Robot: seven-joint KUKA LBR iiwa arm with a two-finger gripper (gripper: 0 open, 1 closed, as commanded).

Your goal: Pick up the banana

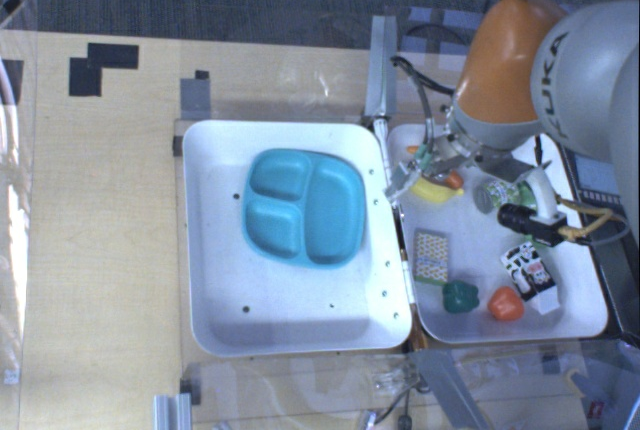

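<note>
Your arm [590,68]: rounded grey casing, dark KUKA lettering, glossy orange band [505,53] above the wrist, black cables [420,83] looping alongside, small metal hand [425,168].

Both bins look like smooth white plastic, left bin [210,248] with a slight sheen. The blue tray [305,206] at its centre reads as matt plastic. Bench [110,238] is pale wood-look board, fairly flat finish. The arm [590,68] at 2 o'clock has glossy orange and satin grey shells. The banana [432,189] looks like shiny yellow plastic.
</note>
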